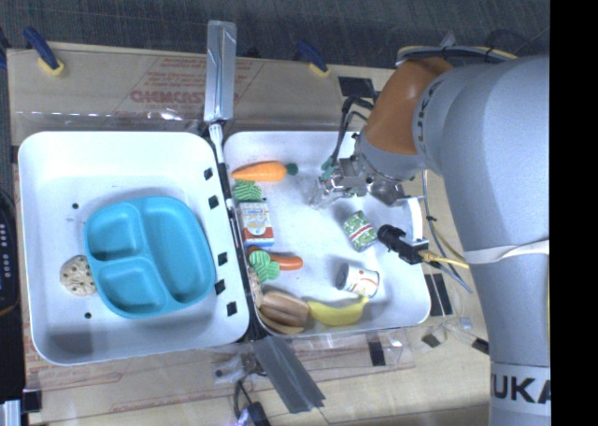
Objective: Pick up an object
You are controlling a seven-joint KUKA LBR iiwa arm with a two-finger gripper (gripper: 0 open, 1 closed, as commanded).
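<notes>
Camera view: metal pincer [329, 192] above curved yellow banana [338, 310], smooth white bin [308, 149].

Fixed overhead camera, slanting down on both bins [56, 149]

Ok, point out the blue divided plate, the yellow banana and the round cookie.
Blue divided plastic plate [149, 254], camera view, on its central divider.
Yellow curved banana [338, 311], camera view, mid-body.
Round speckled cookie [78, 276], camera view, its centre.
</notes>
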